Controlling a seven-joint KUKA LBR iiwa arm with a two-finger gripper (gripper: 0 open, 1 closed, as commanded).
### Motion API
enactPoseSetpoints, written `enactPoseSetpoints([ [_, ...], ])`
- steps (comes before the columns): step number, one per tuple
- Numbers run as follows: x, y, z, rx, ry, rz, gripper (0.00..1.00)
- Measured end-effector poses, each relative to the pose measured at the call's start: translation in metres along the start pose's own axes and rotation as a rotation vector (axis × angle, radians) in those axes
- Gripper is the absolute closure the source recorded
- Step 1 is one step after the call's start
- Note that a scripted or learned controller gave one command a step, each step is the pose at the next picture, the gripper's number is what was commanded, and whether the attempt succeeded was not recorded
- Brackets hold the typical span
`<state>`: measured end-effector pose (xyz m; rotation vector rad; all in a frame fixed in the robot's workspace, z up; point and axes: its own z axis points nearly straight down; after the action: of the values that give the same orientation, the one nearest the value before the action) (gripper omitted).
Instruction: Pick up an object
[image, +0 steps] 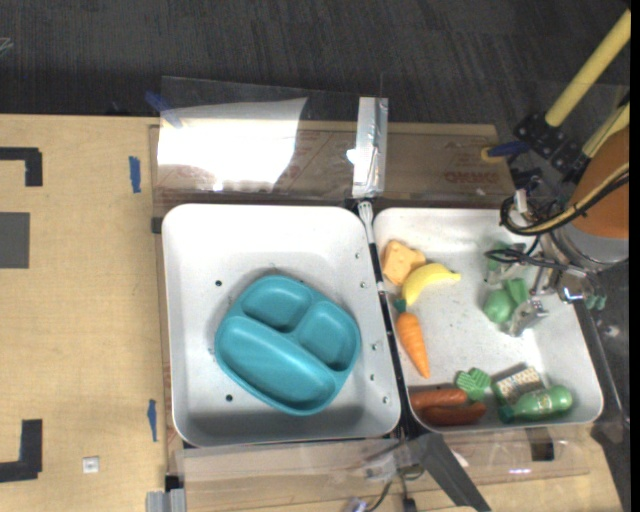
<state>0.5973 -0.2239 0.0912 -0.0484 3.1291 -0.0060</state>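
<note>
The grey arm with its orange band comes in from the right over the right-hand shallow white bin; its two-finger gripper sits low at that bin's right side, just beside a pale green rounded toy, and whether it is released or clenched cannot be told from here. In the same bin lie a tan toast-like piece touching a yellow plastic banana, an orange toy carrot below them, a reddish-brown sausage along the near wall, a small green leafy piece, a striped brown-and-white block and a green bottle-shaped toy lying on its side near the corner; the left-hand white bin holds a teal plastic divided tray, tilted across its middle.
</note>
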Motion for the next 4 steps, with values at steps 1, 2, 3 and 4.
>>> enactPoseSetpoints([
  [1,0.01,0.052,0.002,-0.003,0.002,-0.152,0.0],
  [2,0.0,0.117,0.001,-0.004,-0.001,-0.362,0.0],
  [3,0.081,0.12,0.0,-0.004,-0.001,-0.299,0.0],
  [4,0.076,0.122,-0.013,0.001,-0.018,-0.302,1.0],
])
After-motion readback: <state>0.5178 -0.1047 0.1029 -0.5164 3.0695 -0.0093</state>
